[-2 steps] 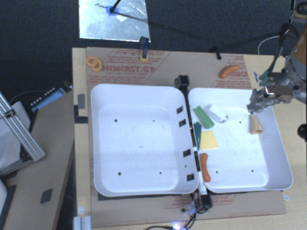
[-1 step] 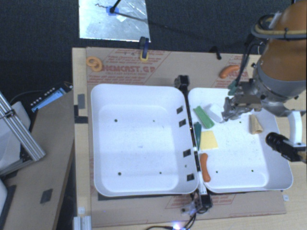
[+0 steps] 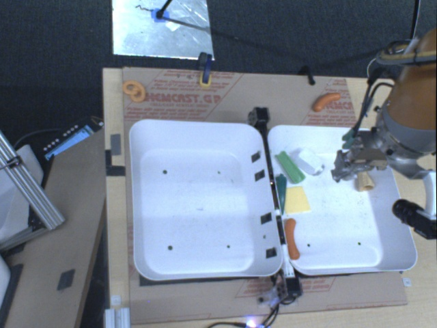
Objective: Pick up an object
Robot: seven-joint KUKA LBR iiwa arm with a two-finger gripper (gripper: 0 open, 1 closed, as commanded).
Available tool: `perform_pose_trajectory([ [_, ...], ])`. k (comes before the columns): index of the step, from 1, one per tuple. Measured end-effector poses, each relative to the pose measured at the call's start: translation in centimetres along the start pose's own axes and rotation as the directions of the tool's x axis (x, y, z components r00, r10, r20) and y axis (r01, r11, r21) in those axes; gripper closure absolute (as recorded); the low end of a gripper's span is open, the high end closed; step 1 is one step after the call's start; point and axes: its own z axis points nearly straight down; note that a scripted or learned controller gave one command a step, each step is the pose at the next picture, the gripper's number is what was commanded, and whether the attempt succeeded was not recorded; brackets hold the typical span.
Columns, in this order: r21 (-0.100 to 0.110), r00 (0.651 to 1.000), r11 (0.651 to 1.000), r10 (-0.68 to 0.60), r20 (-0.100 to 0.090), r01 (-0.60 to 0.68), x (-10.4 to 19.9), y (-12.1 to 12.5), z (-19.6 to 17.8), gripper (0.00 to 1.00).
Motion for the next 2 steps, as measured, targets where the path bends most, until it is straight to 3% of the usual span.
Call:
perform_pose_trajectory([
  [1,-0.023,1.000,1.000,-0.006,0.001,0.006,-1.1,-1.3,-22.1,1.00],
  [2,0.012,1.000,1.000,-0.011,-0.002,0.011,6.2,1.3,-1.6,1.00],
])
